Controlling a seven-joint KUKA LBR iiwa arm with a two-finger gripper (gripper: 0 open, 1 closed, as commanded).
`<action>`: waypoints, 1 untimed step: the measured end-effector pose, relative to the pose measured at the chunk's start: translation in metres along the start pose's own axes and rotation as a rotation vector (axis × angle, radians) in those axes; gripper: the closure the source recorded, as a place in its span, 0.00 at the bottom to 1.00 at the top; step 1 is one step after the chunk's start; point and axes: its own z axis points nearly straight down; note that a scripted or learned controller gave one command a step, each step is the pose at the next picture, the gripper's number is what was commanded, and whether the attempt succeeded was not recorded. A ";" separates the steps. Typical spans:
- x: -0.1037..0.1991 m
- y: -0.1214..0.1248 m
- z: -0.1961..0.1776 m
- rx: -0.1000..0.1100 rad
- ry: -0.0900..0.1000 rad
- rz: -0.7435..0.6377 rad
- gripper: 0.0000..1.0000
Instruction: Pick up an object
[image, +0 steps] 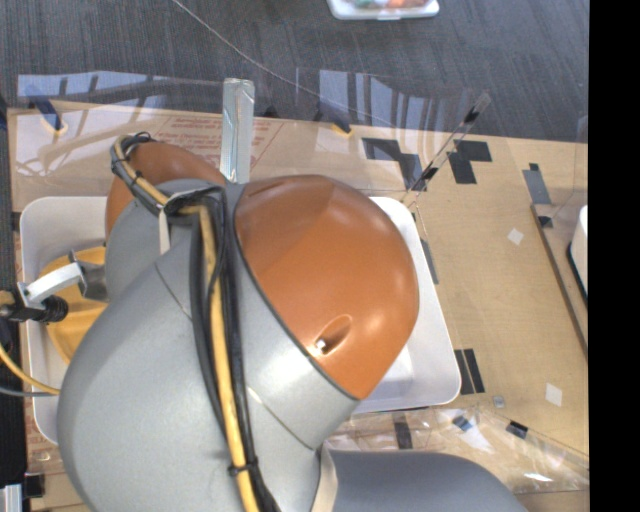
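- The bench (500, 300) is seen to be covered with flat brown cardboard, marked with black tape pieces and small white squares; its surface is matte.
- Beyond the bench's far edge, dark ribbed carpet (130, 35) is noted, with a white tray (385, 8) at the top edge of the view.
- A clear sheet with blue-tinted reflections (350, 100) is observed along the bench's far edge.
- A shallow white bin (435, 350) with rounded corners is found on the bench; only its right rim and near-right corner are exposed, plus part of the left rim (35, 215).
- The arm (200, 350) is recorded covering most of the bin: smooth grey curved casing, a glossy orange dome (330, 280), and black and yellow cables (225, 330) run along it.
- A yellow object (75, 325) is partly visible in the bin near its left rim, beside a white-and-black fitting (45, 290); its shape cannot be determined.
- The claw is hidden beneath the arm; whether it is open, closed or gripping anything cannot be told.
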 end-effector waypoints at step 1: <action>0.037 0.009 0.005 0.000 -0.017 0.001 1.00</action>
